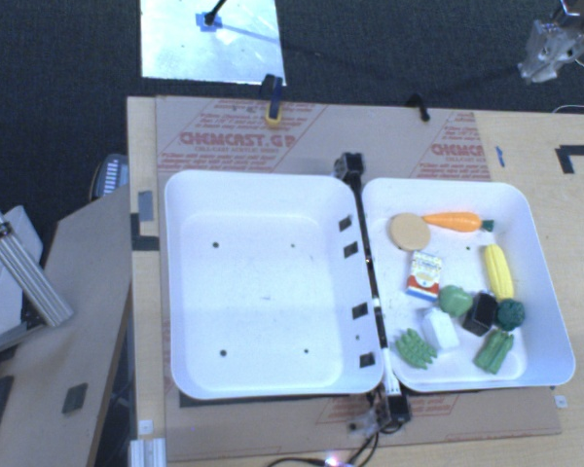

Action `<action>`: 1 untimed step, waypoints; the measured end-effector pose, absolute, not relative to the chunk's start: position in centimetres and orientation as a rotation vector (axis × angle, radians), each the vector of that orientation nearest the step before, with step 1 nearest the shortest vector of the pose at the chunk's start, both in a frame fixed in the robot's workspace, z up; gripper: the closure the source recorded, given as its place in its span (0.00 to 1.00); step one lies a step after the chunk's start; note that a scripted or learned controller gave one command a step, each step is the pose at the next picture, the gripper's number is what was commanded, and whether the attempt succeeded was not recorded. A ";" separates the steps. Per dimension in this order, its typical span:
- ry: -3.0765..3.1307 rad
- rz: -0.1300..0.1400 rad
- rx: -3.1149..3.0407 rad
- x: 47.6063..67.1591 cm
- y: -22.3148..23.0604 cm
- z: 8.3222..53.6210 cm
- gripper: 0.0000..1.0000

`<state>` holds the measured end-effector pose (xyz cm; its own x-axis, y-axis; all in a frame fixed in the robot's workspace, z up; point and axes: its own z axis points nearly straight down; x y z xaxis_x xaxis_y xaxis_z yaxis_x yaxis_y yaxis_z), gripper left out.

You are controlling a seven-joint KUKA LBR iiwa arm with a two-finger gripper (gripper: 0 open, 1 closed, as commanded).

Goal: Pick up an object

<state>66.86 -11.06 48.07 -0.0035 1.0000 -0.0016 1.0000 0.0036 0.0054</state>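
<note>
Pincer: seen at the upper right of the view, over the dark floor and off the bench; whether it is spread or pressed together cannot be told, and nothing is seen pinched.
Right bin: set below the pincer in the view, well apart from it; all the small things are held here.
Left bin: placed further left of the pincer, touching the right bin along a black hinge strip.
Carrot: the thing nearest the pincer, laid flat by the bin's far wall.
Disc: tan, just left of the carrot's thick end.
Corn: yellow, laid below the carrot, on the pincer's side of the bin.
Carton: small, below the disc.
Green ball: touching the carton's lower corner.
Black block: set between the green ball and a dark green floret.
White block: just below the green ball.
Leaf: green, farthest from the pincer, beside the hinge strip.
Pickle: green, by the near wall.
</note>
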 end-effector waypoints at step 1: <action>2.223 0.004 2.214 66.8 -10.6 50.8 1.00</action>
